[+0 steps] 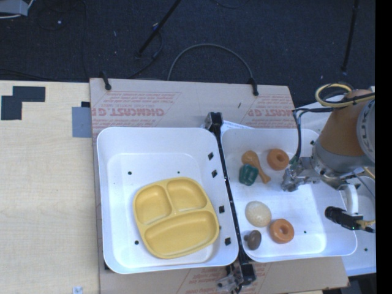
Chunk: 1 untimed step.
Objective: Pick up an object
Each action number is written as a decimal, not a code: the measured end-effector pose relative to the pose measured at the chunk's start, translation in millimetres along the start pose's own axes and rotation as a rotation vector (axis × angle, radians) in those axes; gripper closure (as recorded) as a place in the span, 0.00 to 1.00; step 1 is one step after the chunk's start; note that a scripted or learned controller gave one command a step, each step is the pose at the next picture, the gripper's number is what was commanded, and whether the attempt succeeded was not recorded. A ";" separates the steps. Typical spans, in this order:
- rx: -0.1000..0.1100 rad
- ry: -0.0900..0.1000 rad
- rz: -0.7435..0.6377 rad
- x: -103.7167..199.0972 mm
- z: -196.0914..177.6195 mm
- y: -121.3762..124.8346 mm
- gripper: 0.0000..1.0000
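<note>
The right bin (306,250) holds several small items. An orange ring (277,158) lies at the back, with a tan wooden piece (253,162) and a teal cup (248,175) to its left. Nearer the front are a cream egg-shaped item (258,213), a second orange ring (282,231) and a small brown-grey lump (253,239). My gripper (293,180) hangs over the middle of the right bin, just below and right of the back orange ring. It points down, and nothing can be seen in its grasp.
The left bin (116,164) holds a yellow divided plate (176,216). A black divider (223,188) runs between the two bins. The arm's orange band and grey body (343,136) stand over the right bin's far right side.
</note>
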<state>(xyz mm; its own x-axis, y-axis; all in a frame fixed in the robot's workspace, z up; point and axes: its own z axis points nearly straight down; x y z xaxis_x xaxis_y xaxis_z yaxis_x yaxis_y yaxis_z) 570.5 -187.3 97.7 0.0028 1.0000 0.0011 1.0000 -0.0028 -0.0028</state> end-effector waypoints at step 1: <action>-0.004 -0.001 -0.004 -0.3 -62.6 1.4 1.00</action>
<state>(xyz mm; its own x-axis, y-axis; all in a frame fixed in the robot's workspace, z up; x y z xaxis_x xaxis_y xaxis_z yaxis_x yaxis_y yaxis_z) 572.0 -187.6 160.3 -0.0014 1.0000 -0.0003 1.0000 0.0014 0.0010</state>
